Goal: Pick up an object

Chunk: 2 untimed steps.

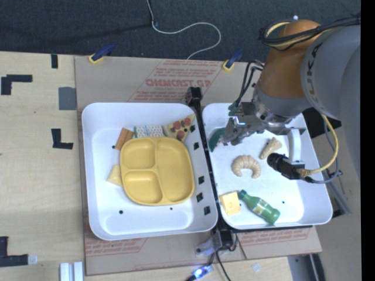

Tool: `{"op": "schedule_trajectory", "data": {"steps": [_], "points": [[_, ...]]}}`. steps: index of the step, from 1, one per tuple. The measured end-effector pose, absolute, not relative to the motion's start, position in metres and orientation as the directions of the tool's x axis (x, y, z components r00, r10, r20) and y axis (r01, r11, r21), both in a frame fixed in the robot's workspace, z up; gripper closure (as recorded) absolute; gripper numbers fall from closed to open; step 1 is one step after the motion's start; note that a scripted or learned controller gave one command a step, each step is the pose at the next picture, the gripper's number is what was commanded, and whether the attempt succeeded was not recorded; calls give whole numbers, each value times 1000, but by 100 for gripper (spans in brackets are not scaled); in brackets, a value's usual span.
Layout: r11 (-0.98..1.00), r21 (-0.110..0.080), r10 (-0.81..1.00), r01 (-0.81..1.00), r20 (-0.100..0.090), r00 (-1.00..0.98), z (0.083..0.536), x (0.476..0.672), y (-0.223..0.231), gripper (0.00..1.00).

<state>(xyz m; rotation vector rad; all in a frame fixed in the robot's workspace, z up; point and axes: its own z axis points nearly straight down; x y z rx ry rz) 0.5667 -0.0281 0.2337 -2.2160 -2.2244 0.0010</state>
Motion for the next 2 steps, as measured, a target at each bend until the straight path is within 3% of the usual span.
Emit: {"op": "schedule_trajectory", "data": {"steps": [2], "points": [[0, -3, 1000, 1000, -1, 0, 223, 556, -35, 100]]}}
